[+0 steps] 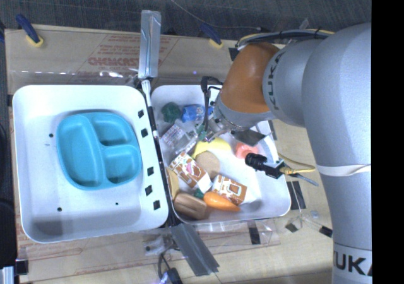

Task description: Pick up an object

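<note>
The right bin point(278, 204) holds a heap of small items. Among them are a green piece point(171, 111), a blue piece point(191, 113), a clear crinkled wrapper point(175, 134), a yellow object point(213, 147) and a pink one point(247, 149). Nearer the front lie two printed snack packets point(189, 171) point(228, 189), an orange carrot point(221, 201) and a brown bread-like piece point(190, 206). My gripper point(208, 127) is low in this bin, over the spot between the wrapper and the yellow object. The orange wrist band hides most of it.
The left bin point(31, 150) carries a blue divided tray point(98, 148). A ridge with black clips point(150, 163) separates the two bins. My grey arm covers the right bin's far right corner and the bench's right side.
</note>
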